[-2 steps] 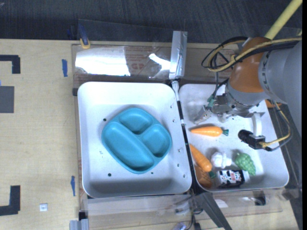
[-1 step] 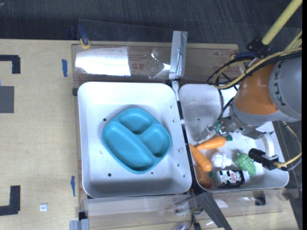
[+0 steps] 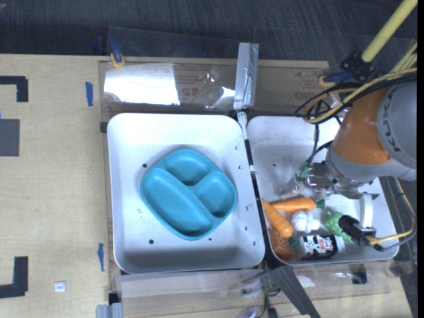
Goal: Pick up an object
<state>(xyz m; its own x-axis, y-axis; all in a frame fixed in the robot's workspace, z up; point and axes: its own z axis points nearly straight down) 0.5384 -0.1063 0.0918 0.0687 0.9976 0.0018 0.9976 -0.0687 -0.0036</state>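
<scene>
Carrots (image 3: 286,212) crowded by clutter — end effector (image 3: 317,189) above, grip state unclear, blue tray (image 3: 188,192) apart

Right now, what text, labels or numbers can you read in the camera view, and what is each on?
"KU", partial vertical lettering on the grey arm.
Reddish printing on the cardboard behind the bins: too blurred to read.
Label on the small dark object in the right bin: too small.

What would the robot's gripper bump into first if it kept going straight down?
Probably the long orange carrot lying just under the gripper in the right shallow white bin, with a small white object close beside it. Depth is hard to judge from this slanted view, so that is a guess.
</scene>
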